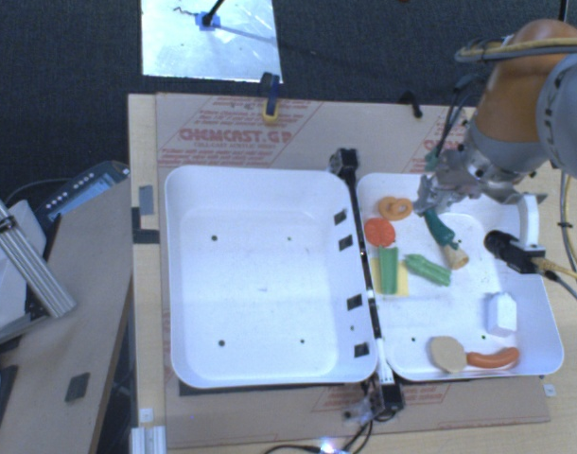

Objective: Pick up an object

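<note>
My gripper hangs over the back of the right bin. Directly below it, a teal tool with a tan tip slants down to the right, its upper end right at the gripper. An orange disc and a red tomato lie just left of the gripper. Further forward are a green block on a yellow piece and a green pickle.
Near the right bin's front lie a white block, a tan disc and an orange-red sausage. The left bin adjoins it along a black-clipped divider. Cardboard borders both bins.
</note>
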Controlling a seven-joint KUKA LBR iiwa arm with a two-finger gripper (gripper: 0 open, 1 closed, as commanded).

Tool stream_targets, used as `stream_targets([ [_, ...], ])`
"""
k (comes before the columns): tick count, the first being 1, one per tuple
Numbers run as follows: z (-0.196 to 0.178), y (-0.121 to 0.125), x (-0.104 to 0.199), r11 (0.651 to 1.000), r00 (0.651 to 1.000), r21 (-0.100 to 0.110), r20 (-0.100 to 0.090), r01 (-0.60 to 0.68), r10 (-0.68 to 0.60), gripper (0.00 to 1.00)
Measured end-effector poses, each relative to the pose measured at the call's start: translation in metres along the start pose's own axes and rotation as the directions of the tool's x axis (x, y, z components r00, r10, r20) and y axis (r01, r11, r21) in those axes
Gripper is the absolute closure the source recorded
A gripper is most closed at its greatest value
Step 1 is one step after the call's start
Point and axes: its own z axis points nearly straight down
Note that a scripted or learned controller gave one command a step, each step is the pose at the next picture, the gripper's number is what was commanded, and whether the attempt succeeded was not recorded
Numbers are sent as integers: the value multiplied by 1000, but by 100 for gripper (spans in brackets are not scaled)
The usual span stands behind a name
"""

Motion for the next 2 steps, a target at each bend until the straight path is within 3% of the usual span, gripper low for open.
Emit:
stream_targets([
  [1, 45, 3, 88, 1000, 1000, 6, -4, 5, -5, 100],
  [2, 43, -26, 109, 1000, 1000, 7, -3, 1, -1, 100],
])
